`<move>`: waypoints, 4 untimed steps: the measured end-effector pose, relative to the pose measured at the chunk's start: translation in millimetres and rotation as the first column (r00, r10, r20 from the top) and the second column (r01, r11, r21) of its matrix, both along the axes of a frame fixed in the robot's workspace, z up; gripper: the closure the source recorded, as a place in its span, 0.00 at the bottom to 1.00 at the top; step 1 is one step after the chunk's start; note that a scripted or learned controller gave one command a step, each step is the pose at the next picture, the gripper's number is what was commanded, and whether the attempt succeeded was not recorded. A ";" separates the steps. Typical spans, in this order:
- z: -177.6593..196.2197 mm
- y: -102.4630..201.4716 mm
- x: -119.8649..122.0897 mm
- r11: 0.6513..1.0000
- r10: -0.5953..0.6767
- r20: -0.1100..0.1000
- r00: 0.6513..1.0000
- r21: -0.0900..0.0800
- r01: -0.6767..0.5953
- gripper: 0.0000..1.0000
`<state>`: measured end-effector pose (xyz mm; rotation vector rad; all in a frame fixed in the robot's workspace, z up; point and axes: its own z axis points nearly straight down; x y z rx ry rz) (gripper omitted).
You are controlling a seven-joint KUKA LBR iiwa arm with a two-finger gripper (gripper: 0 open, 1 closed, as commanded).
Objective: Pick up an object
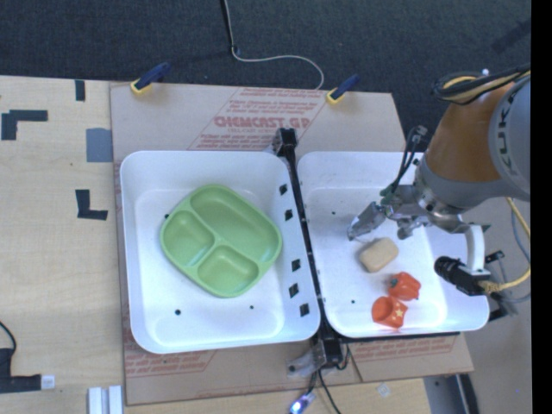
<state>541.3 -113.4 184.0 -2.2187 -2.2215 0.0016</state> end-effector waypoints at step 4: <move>6.1 28.3 20.8 1.000 0.009 0.015 1.000 -0.001 -0.009 1.00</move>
